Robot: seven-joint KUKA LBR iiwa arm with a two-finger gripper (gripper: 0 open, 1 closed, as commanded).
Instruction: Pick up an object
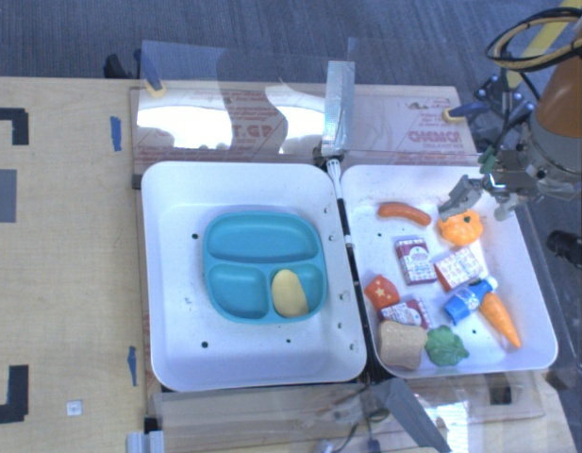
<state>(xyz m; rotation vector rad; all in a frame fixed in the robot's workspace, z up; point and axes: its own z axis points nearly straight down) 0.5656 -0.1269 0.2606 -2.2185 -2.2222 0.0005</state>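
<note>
Tool (481, 196) with fingers spread wide, holding nothing, poised just above orange pepper (460, 227), right bin (534, 281)

A teal tray (236, 253) carries a yellow lemon (290, 293); an orange carrot (500, 319) lies by green broccoli (447, 346).
</note>
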